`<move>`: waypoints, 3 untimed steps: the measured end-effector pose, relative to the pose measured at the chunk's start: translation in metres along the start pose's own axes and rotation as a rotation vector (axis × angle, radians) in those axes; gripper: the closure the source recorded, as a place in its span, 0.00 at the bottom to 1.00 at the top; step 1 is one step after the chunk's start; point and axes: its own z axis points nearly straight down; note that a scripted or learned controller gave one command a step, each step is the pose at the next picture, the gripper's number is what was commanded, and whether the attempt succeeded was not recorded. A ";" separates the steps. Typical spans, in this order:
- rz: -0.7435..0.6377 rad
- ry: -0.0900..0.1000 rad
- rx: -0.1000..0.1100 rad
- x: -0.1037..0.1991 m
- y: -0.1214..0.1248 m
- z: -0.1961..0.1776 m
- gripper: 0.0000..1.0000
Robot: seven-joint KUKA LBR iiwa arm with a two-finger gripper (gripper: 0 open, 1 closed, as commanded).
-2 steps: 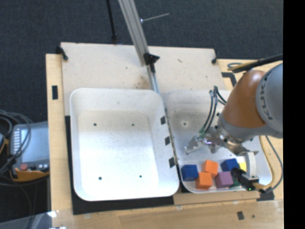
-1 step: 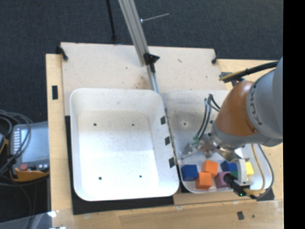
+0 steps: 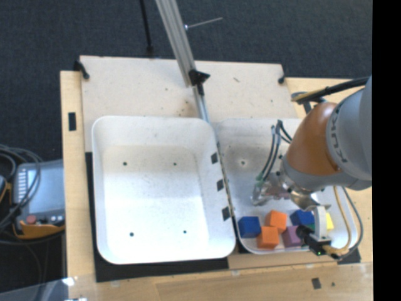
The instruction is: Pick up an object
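Note:
Several small blocks lie at the near end of the right bin (image 3: pixel 241 143): a blue block (image 3: pixel 249 226), two orange blocks (image 3: pixel 277 219) (image 3: pixel 269 236), a purple block (image 3: pixel 292 236), another blue block (image 3: pixel 302 217) and a yellow block (image 3: pixel 324 222). My gripper (image 3: pixel 265 193) hangs low in the right bin, just above and behind the blocks, close to the upper orange one. The orange-banded wrist (image 3: pixel 313 146) hides part of the bin's right side.
The left bin (image 3: pixel 156 187) adjoins the right bin on the left. A slanted metal pole (image 3: pixel 178 39) rises from between the bins at the back. A control pendant (image 3: pixel 37 196) and cables lie off the bench at left.

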 end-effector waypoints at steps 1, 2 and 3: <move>-0.013 0.000 -0.001 -0.002 0.005 -0.064 1.00; -0.014 0.000 -0.001 -0.003 0.003 -0.127 1.00; -0.016 0.001 0.004 -0.004 0.005 -0.143 1.00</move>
